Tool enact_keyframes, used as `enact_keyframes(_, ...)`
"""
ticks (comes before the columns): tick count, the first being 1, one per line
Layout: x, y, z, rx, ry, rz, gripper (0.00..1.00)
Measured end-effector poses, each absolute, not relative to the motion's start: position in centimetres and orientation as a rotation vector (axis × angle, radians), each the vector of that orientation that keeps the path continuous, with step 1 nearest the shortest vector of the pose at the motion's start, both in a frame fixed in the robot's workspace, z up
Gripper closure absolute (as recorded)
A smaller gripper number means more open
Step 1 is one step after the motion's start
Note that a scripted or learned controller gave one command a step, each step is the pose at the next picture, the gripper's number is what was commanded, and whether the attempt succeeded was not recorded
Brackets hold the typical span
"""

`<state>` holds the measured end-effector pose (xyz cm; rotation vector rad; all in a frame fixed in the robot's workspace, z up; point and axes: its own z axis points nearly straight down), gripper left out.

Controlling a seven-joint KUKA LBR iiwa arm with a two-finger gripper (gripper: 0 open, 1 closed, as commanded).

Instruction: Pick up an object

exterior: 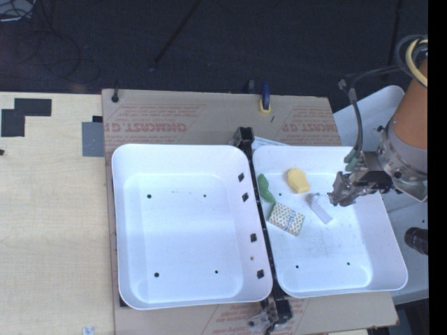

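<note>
The gripper (340,195) hangs over the right bin (363,274), near that bin's right side, its dark fingers pointing down and to the left. At this size and angle I cannot tell whether they stand apart or together, and nothing can be made out between them. Their tips sit just beside the upper end of a small white tube (320,209), but contact cannot be confirmed.

Two white bins lie side by side on a cardboard sheet (188,117). The left bin (133,187) shows bare floor with small dark holes.

The right bin holds four things, one of each:
- one yellow block (298,181), towards the far side;
- one green piece (265,188), against the left wall by the divider;
- one patterned box (286,218), blue and tan, near the centre-left;
- one white tube, lying tilted between the box and the gripper.

The block, the box and the tube lie near one another but apart. The arm (412,117) with its orange band comes in from the right.
</note>
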<state>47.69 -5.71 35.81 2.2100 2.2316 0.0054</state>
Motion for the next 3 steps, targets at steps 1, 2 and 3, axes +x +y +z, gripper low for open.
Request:
enact_keyframes(1,47.4,-13.7,28.9,2.234,2.219,-0.010,1.00)
enact_keyframes(2,47.7,-4.7,33.8,2.212,2.230,0.003,1.00)
enact_keyframes(3,47.5,-12.2,30.5,2.231,2.217,-0.008,1.00)
